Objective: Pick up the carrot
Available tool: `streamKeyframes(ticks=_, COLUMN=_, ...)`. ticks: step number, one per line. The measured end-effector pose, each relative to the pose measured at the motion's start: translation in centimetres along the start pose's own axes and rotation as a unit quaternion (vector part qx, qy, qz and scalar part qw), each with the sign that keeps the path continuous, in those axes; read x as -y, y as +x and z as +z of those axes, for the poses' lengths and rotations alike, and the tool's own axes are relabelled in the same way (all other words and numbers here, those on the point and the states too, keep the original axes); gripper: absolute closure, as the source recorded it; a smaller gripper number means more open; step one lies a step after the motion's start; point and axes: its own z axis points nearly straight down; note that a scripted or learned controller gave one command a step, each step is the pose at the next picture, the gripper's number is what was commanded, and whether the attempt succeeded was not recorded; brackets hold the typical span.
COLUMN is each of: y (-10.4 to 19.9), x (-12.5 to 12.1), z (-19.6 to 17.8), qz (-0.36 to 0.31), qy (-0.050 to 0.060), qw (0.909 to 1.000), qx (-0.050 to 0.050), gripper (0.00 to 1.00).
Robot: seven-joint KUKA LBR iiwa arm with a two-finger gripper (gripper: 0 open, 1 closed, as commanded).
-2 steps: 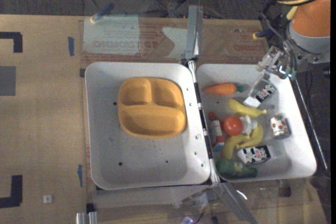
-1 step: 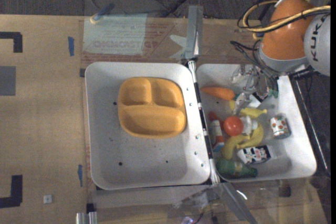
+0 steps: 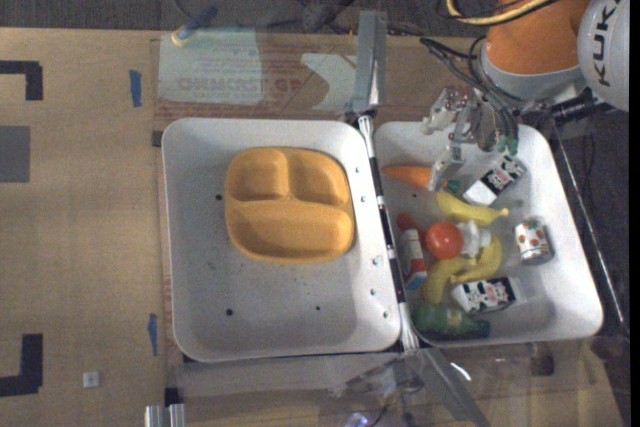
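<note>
two bins: a left bin [image 3: 190,315] holding an orange divided plate [image 3: 290,203], and a right bin [image 3: 575,300] holding the clutter and the target.
carrot location: the carrot [image 3: 408,176] lies in the right bin's upper left corner, close beside the wall shared with the left bin, its length running roughly left to right and its thick end toward the gripper.
gripper location: the gripper [image 3: 462,137] hangs over the upper part of the right bin, just right of and above the carrot's thick end.
gripper state: cannot tell; the tool is a tangle of metal and cable at this angle, and nothing is visibly held in it.
expected handling: judged a toy carrot, light and stiff, with a smooth, tapered skin that may slip out toward the tip under a squeeze.
grasp point: judged best across the thick half, jaws closing across the width, away from the narrow tip.
neighbours: a banana [image 3: 470,208] and a small carton [image 3: 497,177] lie just below and right of the carrot; a tomato [image 3: 443,240] sits further down.
hard to read: the carrot's thick end meets the gripper's outline, so contact or clearance there cannot be settled.
cut off: the arm's upper body leaves the view at top right.
</note>
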Motion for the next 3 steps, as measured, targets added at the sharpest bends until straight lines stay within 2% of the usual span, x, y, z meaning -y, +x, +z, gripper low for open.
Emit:
streamKeyframes(ticks=1, y=3.3, x=4.7, z=10.0, qz=0.093, qy=0.001, qw=0.9957, qx=-0.001, gripper=0.0)
streamKeyframes(ticks=2, y=3.1, x=4.7, z=8.8, qz=0.094, qy=-0.001, qw=0.9956, qx=0.003, gripper=1.0)
streamKeyframes(ticks=3, y=2.9, x=-0.7, z=0.0, qz=0.155, qy=0.001, qw=0.9879, qx=0.0, gripper=1.0)
